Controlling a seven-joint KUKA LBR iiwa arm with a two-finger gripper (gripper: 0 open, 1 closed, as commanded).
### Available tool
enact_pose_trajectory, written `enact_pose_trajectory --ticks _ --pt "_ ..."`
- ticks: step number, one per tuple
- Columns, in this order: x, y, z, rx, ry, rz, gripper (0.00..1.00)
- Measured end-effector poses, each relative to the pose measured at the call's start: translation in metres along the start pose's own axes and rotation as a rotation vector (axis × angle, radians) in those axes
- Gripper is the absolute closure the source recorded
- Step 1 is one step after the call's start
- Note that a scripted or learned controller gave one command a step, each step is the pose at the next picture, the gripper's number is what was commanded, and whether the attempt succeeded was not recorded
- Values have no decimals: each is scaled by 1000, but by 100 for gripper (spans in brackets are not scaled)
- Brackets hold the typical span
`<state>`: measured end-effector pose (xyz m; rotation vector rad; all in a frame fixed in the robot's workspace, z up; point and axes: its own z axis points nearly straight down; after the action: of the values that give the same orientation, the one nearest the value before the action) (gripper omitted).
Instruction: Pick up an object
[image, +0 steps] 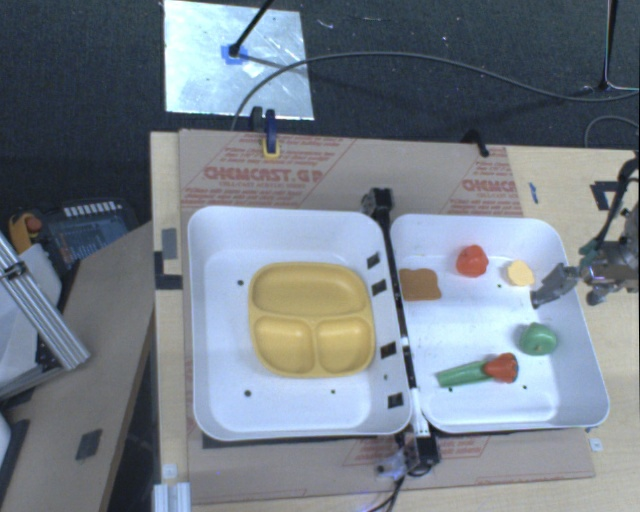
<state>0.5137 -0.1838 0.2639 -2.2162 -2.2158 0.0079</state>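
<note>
The table (160, 330) is pale wood, topped by a sheet of brown cardboard (330, 165) printed with red lettering, and on that sit two shallow white bins side by side. The left bin (215, 400) carries a yellow divided plate (308, 317) with three compartments. The right bin (570, 400) holds the loose objects: a brown toast-like piece (420, 284) near its left wall, a red-orange round item (472, 261) further back, a small yellow piece (519, 273) just beside it, a green round item (539, 339) toward the right wall, and a long green vegetable (462, 374) touching a red piece (503, 368) near the front.

The end effector (553, 285) reaches in over the right bin's right rim, above the yellow piece and the green round item; nothing sits between its fingers, and how wide they stand cannot be told.

Beyond the table lies dark carpet (80, 90) with a shiny metal sheet (237, 58) and trailing cables (450, 68). At the left stand a second wooden surface (70, 420) and an aluminium rail (35, 300).
</note>
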Motion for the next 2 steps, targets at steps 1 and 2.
enact_pose_trajectory --ticks 1,2 --pt "1 2 -6 -11 -2 -4 0" --pt "-9 7 44 -8 -2 -1 0"
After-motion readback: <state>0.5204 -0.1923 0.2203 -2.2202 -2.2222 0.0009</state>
